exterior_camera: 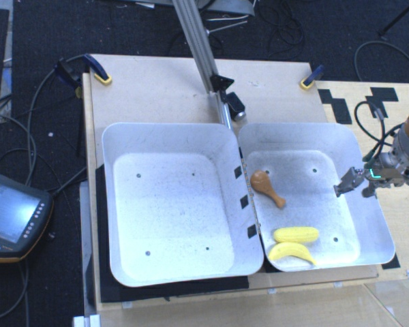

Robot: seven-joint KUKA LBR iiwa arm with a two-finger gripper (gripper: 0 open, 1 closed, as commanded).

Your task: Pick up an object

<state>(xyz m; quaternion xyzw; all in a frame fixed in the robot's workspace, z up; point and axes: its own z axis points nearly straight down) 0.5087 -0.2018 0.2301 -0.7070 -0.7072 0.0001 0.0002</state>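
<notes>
While it hangs over the right bin (341, 142) edge, the gripper (358, 182) spreads open, grasping nothing.

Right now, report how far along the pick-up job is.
Nothing looks picked yet. The drumstick toy, corn cob and banana all lie on the floor of the right bin. In hand: the gripper hangs at that bin's right side, apart from all three, with nothing visible between its fingers. Left to do: move over one object, close on it and lift.
</notes>
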